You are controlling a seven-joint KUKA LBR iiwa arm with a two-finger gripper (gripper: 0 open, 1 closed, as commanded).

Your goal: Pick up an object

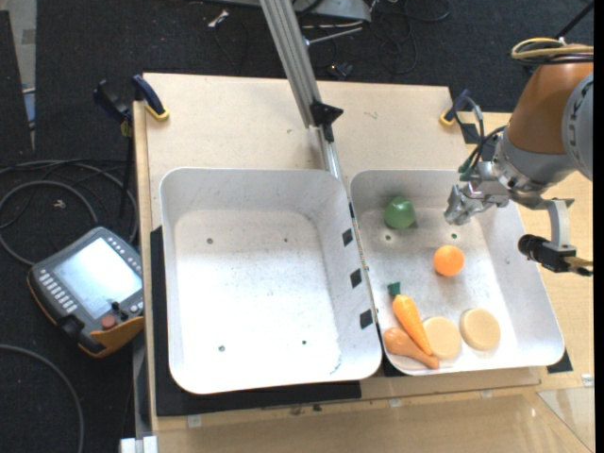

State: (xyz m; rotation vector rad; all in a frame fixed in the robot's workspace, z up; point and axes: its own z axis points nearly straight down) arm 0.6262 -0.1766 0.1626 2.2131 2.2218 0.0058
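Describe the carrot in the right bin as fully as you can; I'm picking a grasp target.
The carrot is a small toy, glossy orange like plastic, with a dark green stub at its upper-left end. It lies flat and diagonal near the front of the right bin, tip pointing lower right. It rests against a tan piece below it, and its tip meets a pale round disc. The gripper is well away, near the bin's back.

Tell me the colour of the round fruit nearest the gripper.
Orange: the round fruit sits below the gripper in the camera view.
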